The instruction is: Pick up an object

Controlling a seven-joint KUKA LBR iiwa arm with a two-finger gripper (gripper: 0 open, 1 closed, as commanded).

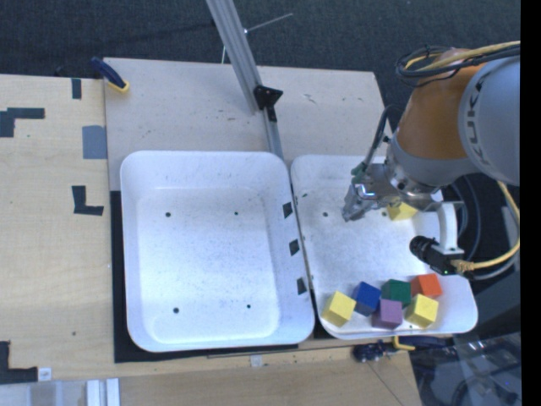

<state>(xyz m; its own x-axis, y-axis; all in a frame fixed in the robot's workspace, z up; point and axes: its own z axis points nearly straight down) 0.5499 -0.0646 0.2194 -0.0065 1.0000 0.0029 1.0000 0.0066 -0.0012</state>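
My gripper (pixel 357 203) hangs over the upper middle of the right bin (pixel 334 235), on the grey arm with its orange band (pixel 431 125). A yellow block (pixel 403 212) lies just right of the gripper, partly hidden by the wrist. Along the bin's near edge sits a cluster of blocks: yellow (pixel 340 308), blue (pixel 367 297), purple (pixel 390 313), green (pixel 395 291), orange (pixel 428 285) and another yellow (pixel 423 310). Nothing shows held in the gripper.
The left bin (pixel 207 244) adjoins the right one, with small black clips on the shared rim. A slanted metal pole (pixel 239 45) crosses the bench behind the bins. Cables (pixel 473 265) loop at the arm's right.
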